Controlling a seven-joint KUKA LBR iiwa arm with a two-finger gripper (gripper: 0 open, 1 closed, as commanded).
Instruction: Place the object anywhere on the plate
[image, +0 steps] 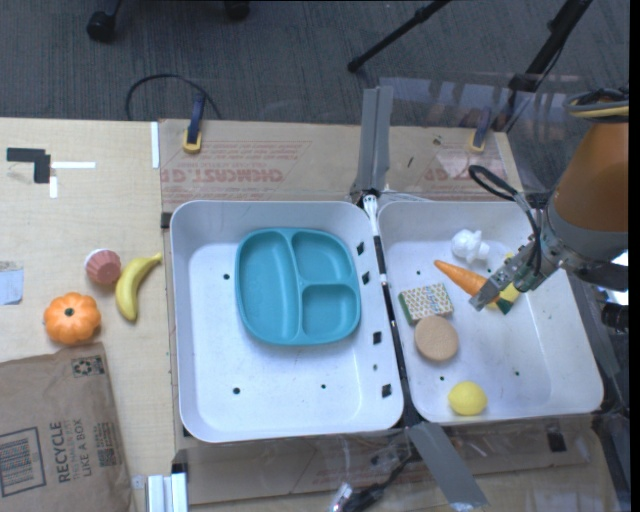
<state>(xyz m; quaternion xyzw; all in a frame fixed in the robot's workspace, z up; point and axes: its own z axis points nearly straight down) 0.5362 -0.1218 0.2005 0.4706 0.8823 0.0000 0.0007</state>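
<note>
A teal plate (272, 272) with three compartments lies in the left bin (205, 330). In the right bin (545, 365) are an orange carrot (457, 272), a white lumpy object (468, 243), a patterned green block (425, 300), a round tan disc (436, 339) and a yellow lemon (467, 398). My gripper (497, 293) hangs low in the right bin at the carrot's right end, touching or just over it. A yellow-green bit shows at its tip. The arm's wrist hides how it meets the carrot.
On the bench left of the bins lie a small pumpkin (72, 319), a banana (133, 286) and a pink cupcake-like item (102, 266). A brown paper bag (55, 430) sits at the front left. A ridge (380, 300) divides the two bins.
</note>
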